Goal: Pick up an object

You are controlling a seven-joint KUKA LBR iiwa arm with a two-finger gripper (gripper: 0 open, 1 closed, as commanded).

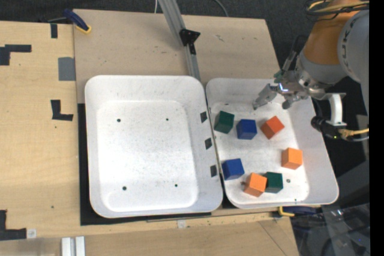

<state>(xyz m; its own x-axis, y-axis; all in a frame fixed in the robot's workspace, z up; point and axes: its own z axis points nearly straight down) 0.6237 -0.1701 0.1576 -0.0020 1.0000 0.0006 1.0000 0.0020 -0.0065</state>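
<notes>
My gripper [276, 100] hangs open over the far part of the right bin [240, 88], its two fingers spread with nothing between them. Just below it lies a red-orange cube [273, 126]. To that cube's left sit a blue cube [246, 129] and a dark green cube [224, 122]. An orange cube [292, 157] rests near the bin's right side. Along the near edge are another blue cube [233, 168], an orange cube [256, 184] and a dark green cube [274, 181], the last two touching.
The left bin [144, 147] stands beside the right one, with black clips along the shared rim. A slanted metal pole [171, 3] rises behind the bins. The arm's grey and orange wrist [330, 45] stands at the right edge.
</notes>
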